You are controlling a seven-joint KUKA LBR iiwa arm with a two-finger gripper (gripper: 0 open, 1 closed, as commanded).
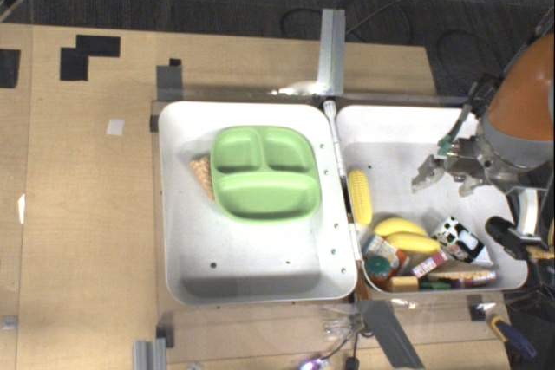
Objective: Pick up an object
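Beside the divider, corn cob (359, 197) lengthwise

corn cob (359, 196) – yellow | lies lengthwise by rt bin's left wall

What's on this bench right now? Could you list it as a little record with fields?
left bin: green tray with three compartments; a tan thing tucked at its left edge
right bin: corn along the left wall; banana, black-and-white toy and small packets heaped at the near edge
arm: reaching in from the right
hand: over the right bin, beyond the heap, nothing seen in it
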